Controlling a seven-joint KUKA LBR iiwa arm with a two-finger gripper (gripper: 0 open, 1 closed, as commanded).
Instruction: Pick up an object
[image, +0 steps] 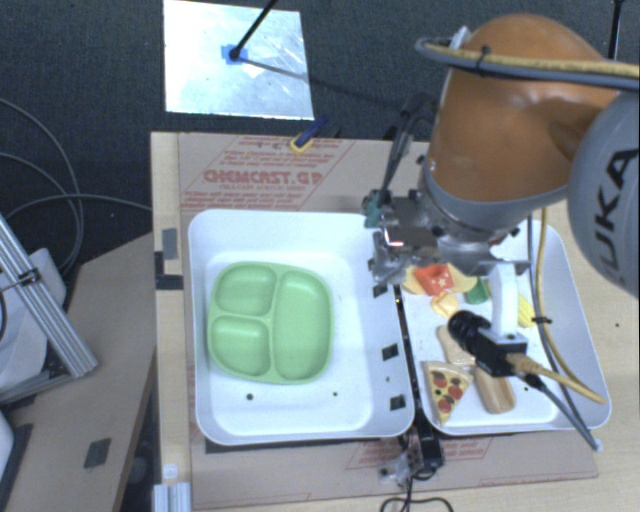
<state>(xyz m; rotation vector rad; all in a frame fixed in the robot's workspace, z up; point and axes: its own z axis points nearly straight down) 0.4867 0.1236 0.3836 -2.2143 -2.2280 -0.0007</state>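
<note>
the toys i'm after lie in the right bin (572, 268): a red piece (434, 279) and a yellow piece (446, 303) at the far left, a green piece (478, 293) just beside them, a pizza slice (446, 386) near the front, a wooden piece (488, 388) beside it. my gripper (415, 243) hangs over the bin's far left corner, its state hidden by my own wrist. a yellow cable (565, 383) crosses the toys. the left bin (300, 412) holds a green divided plate (269, 321).
</note>
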